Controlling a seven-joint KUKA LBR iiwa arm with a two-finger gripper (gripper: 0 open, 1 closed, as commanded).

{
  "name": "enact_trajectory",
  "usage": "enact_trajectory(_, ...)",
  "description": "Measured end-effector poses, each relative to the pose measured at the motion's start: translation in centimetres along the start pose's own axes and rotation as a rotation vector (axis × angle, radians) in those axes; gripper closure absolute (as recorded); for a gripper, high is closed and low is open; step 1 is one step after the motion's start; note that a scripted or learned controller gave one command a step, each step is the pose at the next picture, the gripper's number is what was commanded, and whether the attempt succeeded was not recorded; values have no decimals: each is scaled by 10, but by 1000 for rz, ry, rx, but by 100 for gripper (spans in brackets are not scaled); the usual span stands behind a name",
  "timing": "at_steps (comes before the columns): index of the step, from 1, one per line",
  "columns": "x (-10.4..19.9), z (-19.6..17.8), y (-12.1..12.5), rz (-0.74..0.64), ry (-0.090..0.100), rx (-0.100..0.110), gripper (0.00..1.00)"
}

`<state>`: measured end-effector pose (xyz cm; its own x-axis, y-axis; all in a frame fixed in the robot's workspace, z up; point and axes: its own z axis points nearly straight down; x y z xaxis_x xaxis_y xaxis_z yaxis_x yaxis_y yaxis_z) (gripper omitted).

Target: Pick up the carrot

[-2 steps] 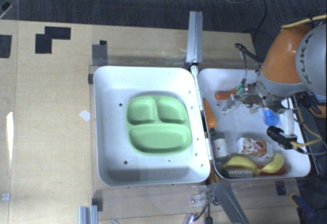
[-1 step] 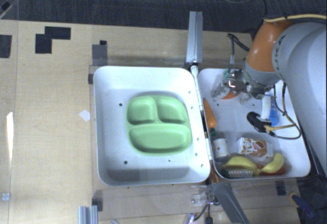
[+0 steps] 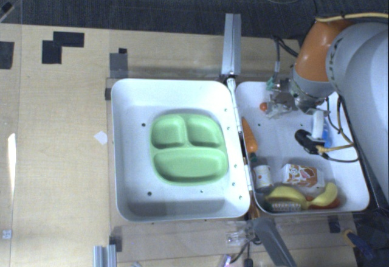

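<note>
two white bins sit side by side on a bench. the left bin [image 3: 130, 138] holds a green plate [image 3: 188, 147]. the carrot [image 3: 247, 135] lies in the right bin [image 3: 279, 138], lengthwise against its left wall, the side next to the other bin. its green end points toward the near side, where a small jar [image 3: 262, 176] stands just beside it.

the gripper [image 3: 281, 103] hangs over the far part of the right bin, to the right of the carrot and apart from it. no object shows in its grasp, and whether it is open or closed cannot be told from this angle.

the likeliest trouble is the wall. with the carrot tight against it, there seems little room on that side, so a descent could land on the rim or catch only the carrot's edge. the carrot is thin and tapered and may roll or slip out. a grasp near the green end could knock the jar.

bare bin floor lies open to the carrot's right, and its far end looks free. a banana [image 3: 301, 197] and a packet [image 3: 301, 174] sit by the near wall, well apart from that path.
</note>
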<state>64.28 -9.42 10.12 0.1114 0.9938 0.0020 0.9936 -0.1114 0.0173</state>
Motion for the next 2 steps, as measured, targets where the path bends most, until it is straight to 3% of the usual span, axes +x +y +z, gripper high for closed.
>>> enact_trajectory(1, 60, -94, 2, -97, -1, 11, 100)
enact_trajectory(2, 62, -85, 19, -447, 1, 10, 100)
